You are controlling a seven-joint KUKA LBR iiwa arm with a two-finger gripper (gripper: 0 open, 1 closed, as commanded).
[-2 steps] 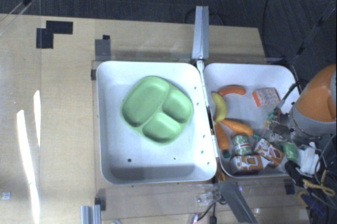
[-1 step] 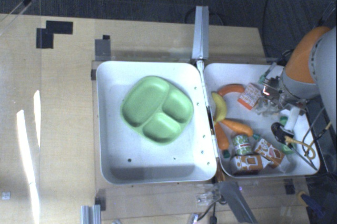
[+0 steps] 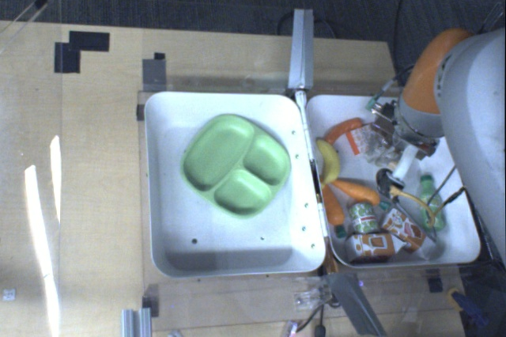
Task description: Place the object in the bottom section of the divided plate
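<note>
Green three-section plastic plate (image 3: 237, 161) lies centred in left white bin (image 3: 170, 232). Loose objects all lie right of plate, in right white bin (image 3: 466, 247): yellow banana (image 3: 328, 160) nearest plate, then orange carrot (image 3: 357, 191), green-labelled tin can (image 3: 364, 217), printed cartons (image 3: 371, 247). Gripper (image 3: 382, 134) hangs right of plate over orange-red packet (image 3: 348, 130), perhaps touching it. Whether clenched or released: cannot tell.
</note>
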